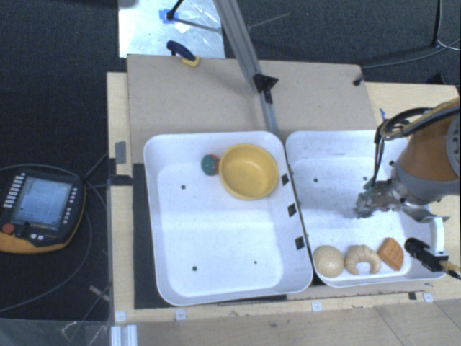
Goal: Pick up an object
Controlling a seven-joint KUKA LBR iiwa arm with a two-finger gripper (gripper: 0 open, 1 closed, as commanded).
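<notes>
In the right bin (317, 146), three items lie along the near edge: a pale round bun (328, 261), a curled croissant (362, 259) and an orange waffle-like piece (391, 253). My gripper (366, 205) hangs low over the right bin's floor, above and a little behind the croissant, with nothing visible between its fingers. In the left bin (166, 193), a yellow bowl (248, 171) sits at the far right corner, with a small green and red ball (209, 164) touching its left side.
The arm's grey and orange wrist (432, 161) covers the right bin's right side. A metal pole (245, 45) slants over the cardboard behind the bins. A teach pendant (39, 207) lies on the floor to the left.
</notes>
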